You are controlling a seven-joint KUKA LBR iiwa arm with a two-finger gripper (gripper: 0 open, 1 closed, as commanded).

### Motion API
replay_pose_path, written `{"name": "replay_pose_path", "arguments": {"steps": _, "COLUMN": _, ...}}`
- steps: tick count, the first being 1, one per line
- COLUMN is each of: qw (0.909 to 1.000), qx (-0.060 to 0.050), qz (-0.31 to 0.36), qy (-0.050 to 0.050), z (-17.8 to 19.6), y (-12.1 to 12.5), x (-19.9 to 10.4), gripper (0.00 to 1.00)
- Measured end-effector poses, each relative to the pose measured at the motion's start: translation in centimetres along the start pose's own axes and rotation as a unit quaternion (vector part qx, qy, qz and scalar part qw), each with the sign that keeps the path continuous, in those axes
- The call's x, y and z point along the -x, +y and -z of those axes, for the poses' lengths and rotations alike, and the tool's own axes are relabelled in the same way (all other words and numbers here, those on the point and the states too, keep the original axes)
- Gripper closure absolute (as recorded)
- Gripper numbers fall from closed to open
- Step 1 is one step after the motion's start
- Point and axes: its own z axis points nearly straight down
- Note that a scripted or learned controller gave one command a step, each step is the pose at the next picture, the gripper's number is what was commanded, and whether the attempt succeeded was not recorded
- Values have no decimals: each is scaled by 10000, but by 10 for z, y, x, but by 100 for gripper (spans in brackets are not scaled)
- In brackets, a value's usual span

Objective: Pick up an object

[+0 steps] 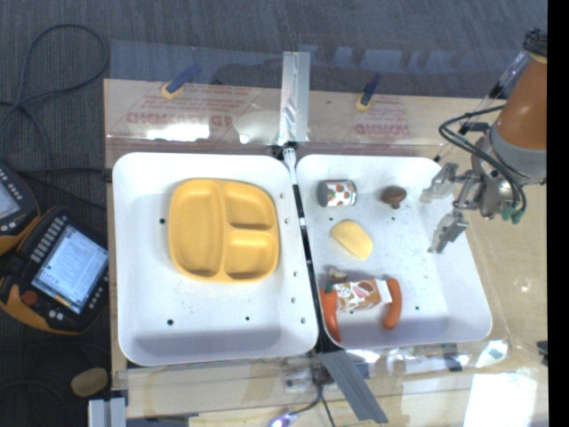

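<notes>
The right bin [462, 310] holds a small can [338, 193] lying on its side, a brown round piece [394, 196], a yellow lemon-shaped piece [352, 238], a small carton [360, 296] with a red and white label, and two orange carrots [330, 315] beside it. My gripper [444, 210] hangs over the right edge of this bin, to the right of the brown piece. Its two fingers [448, 230] are spread apart with nothing between them.
A yellow divided tray [224, 229] lies in the left bin [142, 327]. A metal divider [295, 96] stands at the back between the bins. A handheld controller [55, 269] and cables sit off the bench at the left.
</notes>
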Motion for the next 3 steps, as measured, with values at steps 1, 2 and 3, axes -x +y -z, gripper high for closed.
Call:
{"name": "replay_pose_path", "arguments": {"steps": 1, "qw": 9992, "qx": 1, "qz": 389, "qy": 9, "z": -75, "y": -26, "x": -8, "gripper": 0}}
{"name": "replay_pose_path", "arguments": {"steps": 2, "qw": 9998, "qx": 10, "qz": 204, "qy": -6, "z": 8, "y": -25, "x": -2, "gripper": 0}}
{"name": "replay_pose_path", "arguments": {"steps": 3, "qw": 9993, "qx": -1, "qz": 362, "qy": -1, "z": 6, "y": -19, "x": 38, "gripper": 0}}
